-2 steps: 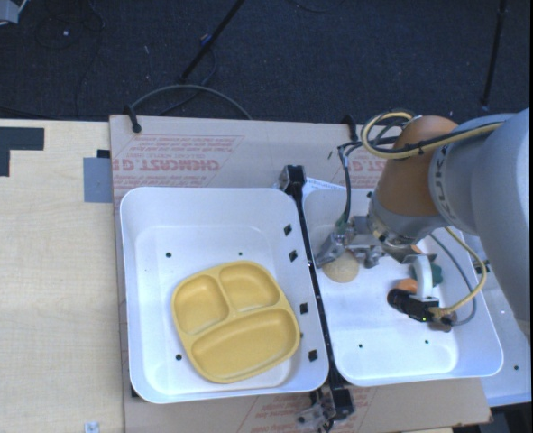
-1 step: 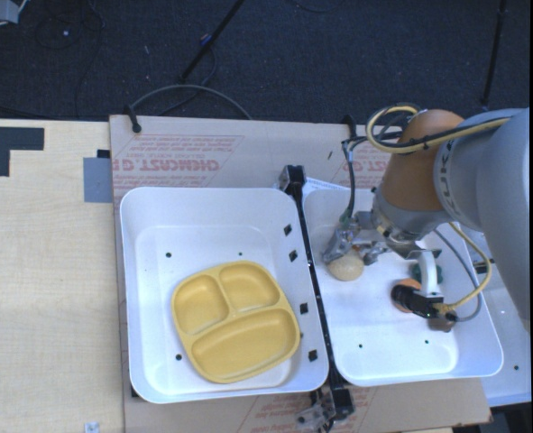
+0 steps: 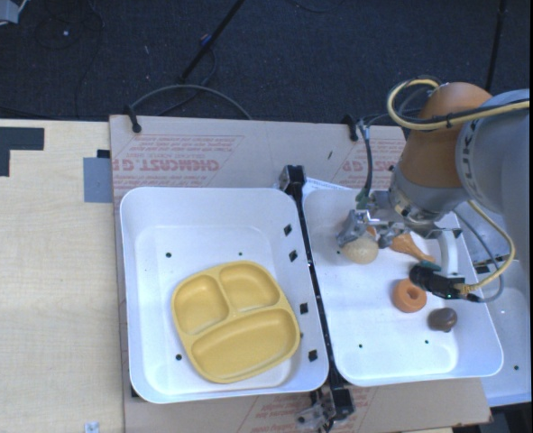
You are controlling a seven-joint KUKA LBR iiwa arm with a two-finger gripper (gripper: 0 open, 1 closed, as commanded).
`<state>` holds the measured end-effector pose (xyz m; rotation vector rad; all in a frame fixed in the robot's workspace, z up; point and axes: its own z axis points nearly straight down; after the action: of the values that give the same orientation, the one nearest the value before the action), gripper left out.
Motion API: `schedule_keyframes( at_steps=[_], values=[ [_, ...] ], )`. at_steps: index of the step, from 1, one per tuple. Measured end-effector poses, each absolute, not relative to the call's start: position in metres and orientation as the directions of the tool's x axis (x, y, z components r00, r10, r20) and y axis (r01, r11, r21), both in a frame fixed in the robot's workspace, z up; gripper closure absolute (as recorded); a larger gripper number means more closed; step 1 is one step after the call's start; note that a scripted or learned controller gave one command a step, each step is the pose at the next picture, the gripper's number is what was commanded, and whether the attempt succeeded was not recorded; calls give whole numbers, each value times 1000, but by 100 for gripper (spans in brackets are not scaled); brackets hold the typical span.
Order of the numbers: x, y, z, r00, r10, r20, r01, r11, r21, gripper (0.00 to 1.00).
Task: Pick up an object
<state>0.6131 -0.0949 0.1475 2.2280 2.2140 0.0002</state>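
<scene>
My gripper (image 3: 363,233) hangs over the upper left part of the right bin (image 3: 383,359), with the orange-banded wrist behind it. Its fingers are spread open, with nothing clearly held between them. A pale cream rounded object (image 3: 361,252) lies on the bin floor just under and in front of the fingertips. An orange wedge-shaped piece (image 3: 414,247) lies right of it, partly under the wrist. An orange ring (image 3: 409,296) and a small brown lump (image 3: 443,319) rest further toward the bin's right front.
The left bin (image 3: 149,242) holds a yellow divided plate (image 3: 237,320). A black divider (image 3: 307,269) separates the two bins. Cables (image 3: 469,278) loop off the arm over the right bin's far side.
</scene>
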Motion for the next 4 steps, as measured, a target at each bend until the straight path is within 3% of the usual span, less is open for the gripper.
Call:
schedule_keyframes(
  at_steps=[2,4],
  values=[
    [605,-100,247,-2,1000,0,1000,2,1,100],
    [574,-6,223,-4,1000,2,1000,4,-6,100]
  ],
)
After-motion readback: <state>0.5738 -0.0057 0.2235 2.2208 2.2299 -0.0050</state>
